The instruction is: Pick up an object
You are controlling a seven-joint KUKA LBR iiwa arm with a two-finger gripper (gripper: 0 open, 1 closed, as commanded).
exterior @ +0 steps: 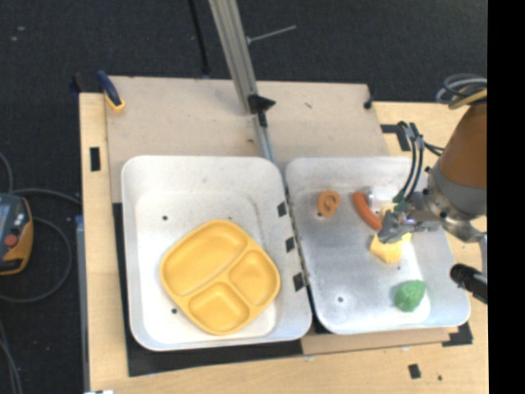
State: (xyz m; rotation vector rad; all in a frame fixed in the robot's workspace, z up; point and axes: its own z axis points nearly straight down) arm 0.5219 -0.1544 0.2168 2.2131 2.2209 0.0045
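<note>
The right bin (344,302) holds a small orange ring-shaped piece (328,203), a red-orange carrot-like stick (367,208), a yellow block (387,249) and a green lump (409,295). My gripper (397,226) reaches in from the right and hangs directly over the upper edge of the yellow block, just right of the carrot stick. The wrist covers the fingertips, so their spacing does not show. Nothing is visibly lifted off the bin floor.
The left bin (156,187) carries a yellow three-compartment plate (219,277). A metal post (238,52) rises behind the bins at the middle. The arm's orange band and cables (459,158) fill the right side above the right bin.
</note>
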